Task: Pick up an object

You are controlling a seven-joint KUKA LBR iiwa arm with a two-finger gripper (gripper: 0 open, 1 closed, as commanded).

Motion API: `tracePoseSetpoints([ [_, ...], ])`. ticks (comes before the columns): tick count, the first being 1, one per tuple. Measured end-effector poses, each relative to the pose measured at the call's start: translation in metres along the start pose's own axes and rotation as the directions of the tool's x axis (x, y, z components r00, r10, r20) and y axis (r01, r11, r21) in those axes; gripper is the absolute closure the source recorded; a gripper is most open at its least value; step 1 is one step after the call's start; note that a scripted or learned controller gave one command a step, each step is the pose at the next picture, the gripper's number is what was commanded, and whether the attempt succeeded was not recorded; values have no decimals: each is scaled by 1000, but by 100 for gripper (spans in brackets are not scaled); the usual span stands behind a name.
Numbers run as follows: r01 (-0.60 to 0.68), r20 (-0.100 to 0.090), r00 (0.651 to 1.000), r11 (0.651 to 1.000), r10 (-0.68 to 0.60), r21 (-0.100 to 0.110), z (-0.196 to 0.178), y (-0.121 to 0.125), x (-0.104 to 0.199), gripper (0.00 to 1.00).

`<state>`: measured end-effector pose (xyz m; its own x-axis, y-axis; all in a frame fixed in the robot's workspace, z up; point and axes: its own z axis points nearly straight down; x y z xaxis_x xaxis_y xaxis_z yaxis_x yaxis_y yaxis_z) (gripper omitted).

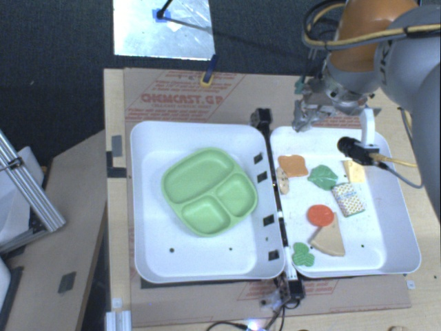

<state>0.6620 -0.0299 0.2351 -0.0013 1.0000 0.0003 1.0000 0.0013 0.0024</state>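
Note:
My gripper (304, 121) hangs over the far left corner of the right bin (396, 236), with nothing seen between its fingers. Several small things lie in that bin: an orange piece (293, 165), a green leaf-shaped piece (322, 177), a red disc (320, 215), a patterned block (349, 199), a tan wedge (330, 243), a yellow piece (355, 172), a small green piece (302, 254) at the front left, and a pale bit (282, 180) by the divider. The orange piece lies nearest, just in front of the gripper.
A green three-compartment tray (209, 191) lies in the left bin (148, 254). A black divider with clips (270, 178) runs between the bins. A shiny sheet (163, 19) lies beyond the bench at the back.

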Motion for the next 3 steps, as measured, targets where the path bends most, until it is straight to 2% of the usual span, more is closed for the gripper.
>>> tracePoseSetpoints([
  [1,1,1,1000,1000,-1,1,18,8,-2,100],
  [2,2,0,1000,1000,-2,-1,4,9,-3,100],
  [3,4,1,1000,1000,-4,1,2,-3,5,100],
])
